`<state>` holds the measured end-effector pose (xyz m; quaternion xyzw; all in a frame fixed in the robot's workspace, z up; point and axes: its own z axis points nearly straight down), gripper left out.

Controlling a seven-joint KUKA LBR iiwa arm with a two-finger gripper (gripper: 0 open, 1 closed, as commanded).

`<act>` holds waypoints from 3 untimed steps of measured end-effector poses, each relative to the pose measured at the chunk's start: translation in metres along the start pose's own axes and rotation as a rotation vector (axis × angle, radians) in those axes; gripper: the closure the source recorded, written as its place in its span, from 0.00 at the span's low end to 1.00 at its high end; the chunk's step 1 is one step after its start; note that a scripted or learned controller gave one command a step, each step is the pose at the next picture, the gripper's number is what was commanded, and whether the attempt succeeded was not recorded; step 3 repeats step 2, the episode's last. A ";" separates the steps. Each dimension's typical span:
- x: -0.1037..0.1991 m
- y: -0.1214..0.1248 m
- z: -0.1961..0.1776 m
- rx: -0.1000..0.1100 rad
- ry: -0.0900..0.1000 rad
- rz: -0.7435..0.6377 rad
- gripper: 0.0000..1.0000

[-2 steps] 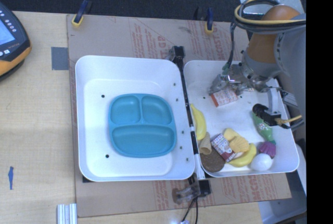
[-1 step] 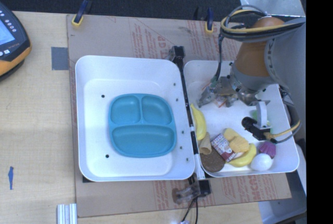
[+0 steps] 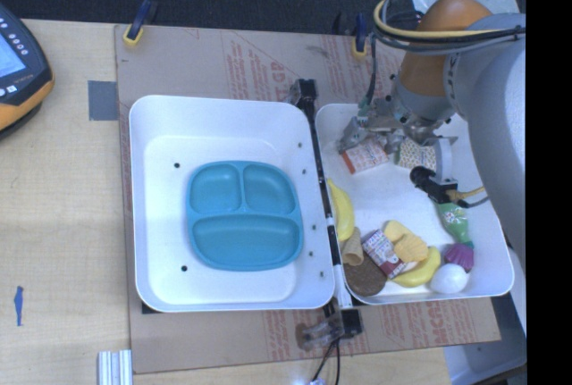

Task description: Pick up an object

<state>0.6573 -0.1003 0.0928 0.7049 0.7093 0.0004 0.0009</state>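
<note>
The gripper hung low in the right bin, apparently pinching a red-and-white packet at that bin's far end; a slow vertical lift would suit.

A small white packet with red print is seen lying flat and tilted at the right bin's far left, just beneath the gripper.
</note>
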 end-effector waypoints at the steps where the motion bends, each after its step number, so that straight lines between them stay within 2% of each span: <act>1: -0.001 -0.002 -0.010 0.006 0.000 -0.002 1.00; 2: 0.019 -0.089 -0.105 0.004 0.003 0.005 1.00; 3: 0.019 -0.089 -0.105 0.004 0.003 0.005 1.00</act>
